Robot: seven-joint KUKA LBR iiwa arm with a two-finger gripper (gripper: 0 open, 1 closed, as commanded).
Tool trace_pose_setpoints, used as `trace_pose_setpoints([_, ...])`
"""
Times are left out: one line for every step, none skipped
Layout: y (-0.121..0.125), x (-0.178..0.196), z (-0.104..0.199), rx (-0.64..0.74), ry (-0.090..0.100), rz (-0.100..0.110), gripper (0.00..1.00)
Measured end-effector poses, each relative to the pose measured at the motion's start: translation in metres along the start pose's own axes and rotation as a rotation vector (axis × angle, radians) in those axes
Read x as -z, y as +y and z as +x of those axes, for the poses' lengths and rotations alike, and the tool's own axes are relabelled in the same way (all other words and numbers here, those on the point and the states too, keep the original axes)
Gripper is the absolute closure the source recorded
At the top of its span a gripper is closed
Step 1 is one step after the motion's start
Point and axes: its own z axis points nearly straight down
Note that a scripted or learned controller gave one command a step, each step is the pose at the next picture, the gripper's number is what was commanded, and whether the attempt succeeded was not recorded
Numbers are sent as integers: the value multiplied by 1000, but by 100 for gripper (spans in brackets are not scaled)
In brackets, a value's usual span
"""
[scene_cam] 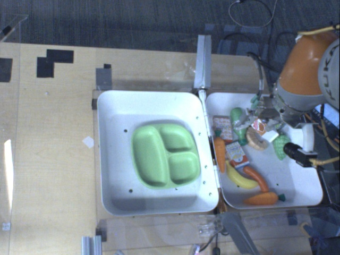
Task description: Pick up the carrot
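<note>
Carrot (261, 198) not yet lifted; approach step in hand, by the look of it.

Far left: bare bench (48, 142). Then left bin (114, 195), bearing a green plate (164, 154). Next, right bin (313, 193), crowded with toy food. Along its left wall, a thin orange stick (219, 156); just right of that, a banana (239, 177), with an orange piece (256, 178) lying against it. Below these, near the front wall, the carrot: flat on the floor, roughly parallel to that wall, green top to the right, apart from the banana.

Further right and toward the back, gripper (257, 115) low over a cluster of other toys, well apart from the carrot. Whether spread or pressed together: cannot tell, being lost in clutter. Nothing seen held.

Rightmost, arm (308, 62) reaching in from the back right corner, orange band uppermost, wrist turned down toward the bin.

Next move, as a judgement: travel toward the front wall, centre over the carrot's middle, turn to span its narrow width, descend. Risk: wall close by, little room on that side.
</note>
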Motion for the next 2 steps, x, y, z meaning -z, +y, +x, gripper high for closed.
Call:
trace_pose_setpoints([-46,-94,-39,150,-4,-14,0])
trace_pose_setpoints([-17,-101,-11,100,-10,-17,0])
